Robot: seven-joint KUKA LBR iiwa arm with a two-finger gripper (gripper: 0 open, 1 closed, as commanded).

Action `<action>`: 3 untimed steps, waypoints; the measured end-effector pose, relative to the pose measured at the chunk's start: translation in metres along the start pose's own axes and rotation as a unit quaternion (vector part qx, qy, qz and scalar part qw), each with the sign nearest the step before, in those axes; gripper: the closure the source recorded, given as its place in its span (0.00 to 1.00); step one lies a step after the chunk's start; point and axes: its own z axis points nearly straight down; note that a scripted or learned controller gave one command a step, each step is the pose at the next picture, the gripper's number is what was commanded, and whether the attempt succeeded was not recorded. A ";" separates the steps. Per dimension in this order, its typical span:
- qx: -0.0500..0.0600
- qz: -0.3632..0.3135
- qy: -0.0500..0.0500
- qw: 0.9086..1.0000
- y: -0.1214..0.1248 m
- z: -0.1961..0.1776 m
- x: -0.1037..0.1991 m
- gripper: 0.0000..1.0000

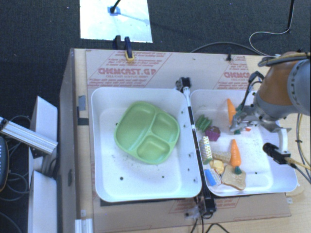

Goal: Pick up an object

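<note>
My gripper (238, 124) hangs low over the right bin (277, 181), near its middle, with the arm (282, 89) coming in from the right. An orange carrot (230, 109) lies just up and left of the gripper, close to it. A second carrot (235, 152) with a green top lies just below it. Further left sit a purple piece (212, 133) and a green piece (202, 122). Near the bin's front left are a toast slice (235, 178), a yellow piece (217, 166) and a blue piece (211, 177). Nothing visibly hangs from the gripper.
The left bin (112, 178) holds a green divided plate (147, 132). A ridge (192, 130) separates the two bins. A black fitting (275, 154) sits at the right bin's right side. Cables run over the bench's far right.
</note>
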 end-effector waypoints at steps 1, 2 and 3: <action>0.000 0.000 0.000 1.000 0.000 0.000 0.000 0.00; -0.001 -0.001 0.000 1.000 0.001 -0.011 0.000 1.00; -0.001 -0.001 0.000 1.000 0.001 -0.011 0.000 0.00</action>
